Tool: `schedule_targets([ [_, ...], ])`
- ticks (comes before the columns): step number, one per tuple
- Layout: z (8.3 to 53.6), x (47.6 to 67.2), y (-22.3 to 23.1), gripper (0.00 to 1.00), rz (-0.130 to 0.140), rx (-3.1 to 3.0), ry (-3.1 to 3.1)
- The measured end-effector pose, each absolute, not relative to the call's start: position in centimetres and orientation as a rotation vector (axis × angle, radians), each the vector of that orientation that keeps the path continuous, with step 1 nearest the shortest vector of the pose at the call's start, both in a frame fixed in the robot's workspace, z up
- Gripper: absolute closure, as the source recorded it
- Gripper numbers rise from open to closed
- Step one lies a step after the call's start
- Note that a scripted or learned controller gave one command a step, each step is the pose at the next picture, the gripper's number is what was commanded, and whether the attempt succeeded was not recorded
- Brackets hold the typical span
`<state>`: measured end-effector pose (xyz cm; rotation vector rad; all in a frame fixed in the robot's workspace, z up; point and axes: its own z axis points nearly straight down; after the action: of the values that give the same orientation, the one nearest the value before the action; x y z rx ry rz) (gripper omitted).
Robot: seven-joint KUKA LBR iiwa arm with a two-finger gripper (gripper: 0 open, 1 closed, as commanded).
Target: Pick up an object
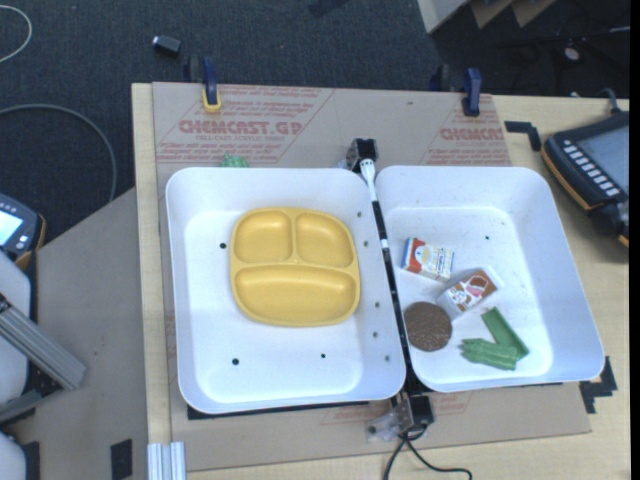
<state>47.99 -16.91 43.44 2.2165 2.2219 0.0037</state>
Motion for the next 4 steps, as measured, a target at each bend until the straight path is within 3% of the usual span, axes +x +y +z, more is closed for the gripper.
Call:
schedule_targets([
  [1, 54.1, 48.0, -13.2, 1.00, 0.010, 2.210, 2.218],
  [2, 43.5, 47.9, -11.3, 1.00, -0.005, 2.224, 2.226],
  [3, 53.6, 48.0, -6.1, 1.00, 0.004, 2.218, 2.219],
  [4, 50.0, 47.9, -10.8, 1.00, -0.002, 2.223, 2.221],
])
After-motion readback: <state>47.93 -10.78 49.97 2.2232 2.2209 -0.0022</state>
